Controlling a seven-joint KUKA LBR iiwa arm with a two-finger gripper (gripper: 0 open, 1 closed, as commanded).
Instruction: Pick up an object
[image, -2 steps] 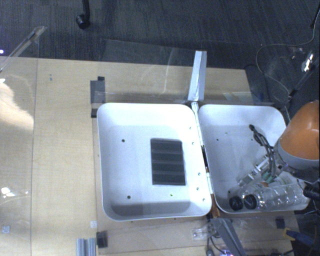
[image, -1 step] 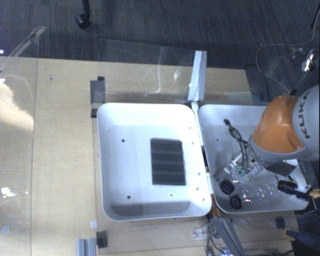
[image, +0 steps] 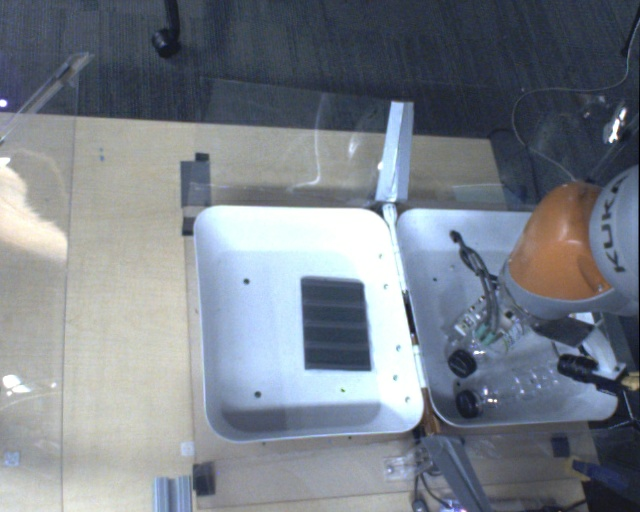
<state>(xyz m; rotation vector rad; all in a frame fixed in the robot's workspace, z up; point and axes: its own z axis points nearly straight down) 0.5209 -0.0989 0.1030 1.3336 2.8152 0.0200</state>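
Observation:
A dark grey ribbed rectangular block lies flat in the middle of the left bin. My gripper hangs low over the middle of the right bin, under the orange band of the arm. Just below and left of it sits a small black round thing, and a second one lies nearer the front wall. A clear, glassy thing lies beside them on the bin floor. Nothing shows between the gripper's tips.
The wall between the two bins runs just left of the gripper. A thin black cable trails across the back of the right bin. A clear plastic sheet and a metal strip stand behind the bins.

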